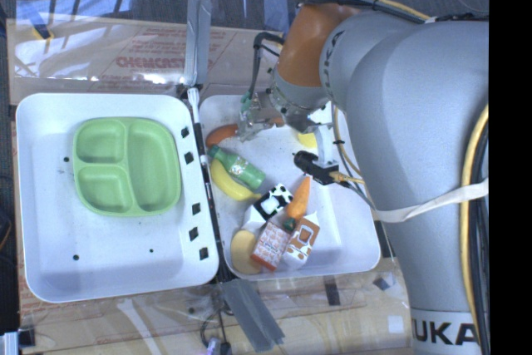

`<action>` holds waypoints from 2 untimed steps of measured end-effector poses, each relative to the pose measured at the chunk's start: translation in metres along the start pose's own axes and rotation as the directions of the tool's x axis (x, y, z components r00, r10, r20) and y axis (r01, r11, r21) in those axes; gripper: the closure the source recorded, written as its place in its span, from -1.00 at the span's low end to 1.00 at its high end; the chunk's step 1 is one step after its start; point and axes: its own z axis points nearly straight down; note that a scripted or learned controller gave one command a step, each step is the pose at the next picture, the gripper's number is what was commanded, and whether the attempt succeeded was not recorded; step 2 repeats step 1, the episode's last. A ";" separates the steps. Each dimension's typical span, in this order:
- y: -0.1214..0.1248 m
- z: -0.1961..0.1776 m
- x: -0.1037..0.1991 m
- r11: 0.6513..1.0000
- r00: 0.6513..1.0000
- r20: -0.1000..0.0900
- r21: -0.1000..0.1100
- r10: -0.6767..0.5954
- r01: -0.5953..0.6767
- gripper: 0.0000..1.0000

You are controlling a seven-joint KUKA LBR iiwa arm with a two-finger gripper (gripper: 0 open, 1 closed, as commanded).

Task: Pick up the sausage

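Pincer [248,125] by bin's [349,258] far-left rim, seemingly touching sausage [219,134]

arm [399,96] reached in from right over right bin [357,253] | gripper [249,125] sat low at bin's upper-left, just beside sausage [218,134] | green bottle [237,166] lay across banana [229,183] | carrot [299,197], cartons [283,241] nearer front | green divided plate [126,165] in left bin [41,245]

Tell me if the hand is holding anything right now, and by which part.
It cannot be told. The hand hangs over the right white bin, right beside the reddish-brown sausage at the bin's far left corner, but no hold is visible.
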 end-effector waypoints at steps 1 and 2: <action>0.000 0.000 0.000 1.000 1.000 0.000 0.000 0.000 0.000 -1.00; 0.000 0.000 0.000 1.000 1.000 0.000 0.000 0.000 0.000 -1.00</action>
